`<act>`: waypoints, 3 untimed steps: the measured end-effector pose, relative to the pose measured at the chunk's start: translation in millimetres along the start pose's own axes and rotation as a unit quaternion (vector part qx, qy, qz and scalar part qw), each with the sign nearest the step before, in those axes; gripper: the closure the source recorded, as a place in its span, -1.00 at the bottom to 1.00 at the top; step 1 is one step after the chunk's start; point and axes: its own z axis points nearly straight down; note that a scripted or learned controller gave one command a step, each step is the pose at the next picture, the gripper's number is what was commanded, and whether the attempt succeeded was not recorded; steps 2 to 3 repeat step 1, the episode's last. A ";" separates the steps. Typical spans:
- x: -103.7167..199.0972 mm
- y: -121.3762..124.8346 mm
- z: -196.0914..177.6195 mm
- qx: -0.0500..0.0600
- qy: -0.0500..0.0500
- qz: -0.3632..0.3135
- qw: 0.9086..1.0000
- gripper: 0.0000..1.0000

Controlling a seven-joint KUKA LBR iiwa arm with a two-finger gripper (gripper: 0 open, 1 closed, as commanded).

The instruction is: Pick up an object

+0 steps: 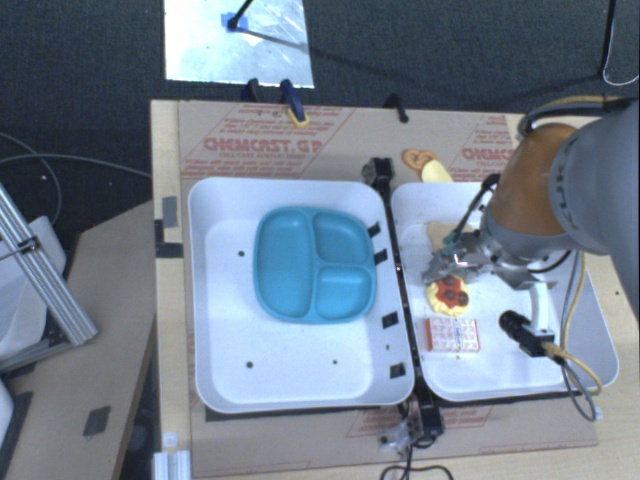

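From the camera above the bench, the grey arm reaches in from the right, and its pincer hangs low inside the right bin. The pincer sits just above a yellow toy with red spots, very close to it or maybe touching it. It is too small and dark to tell whether the pincer is released or clenched, and nothing can be seen held in it. So the step looks like the reach down for a grab, with the lift not yet done. The next move likely calls for the pincer to go straight down around the yellow toy, squeeze it, and then rise. The toy looks flat, so it may slip out. Also in the right bin, a small red and white box lies just beside the toy, and a pale piece lies behind the pincer. A yellow lump sits at that bin's far rim, and a brown pretzel shape lies near it on the bench. The left bin holds a blue plate with three parts, and nothing is on the plate.
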 end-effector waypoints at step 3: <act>57.6 101.9 -101.2 -0.001 -0.001 -0.004 1.000 1.00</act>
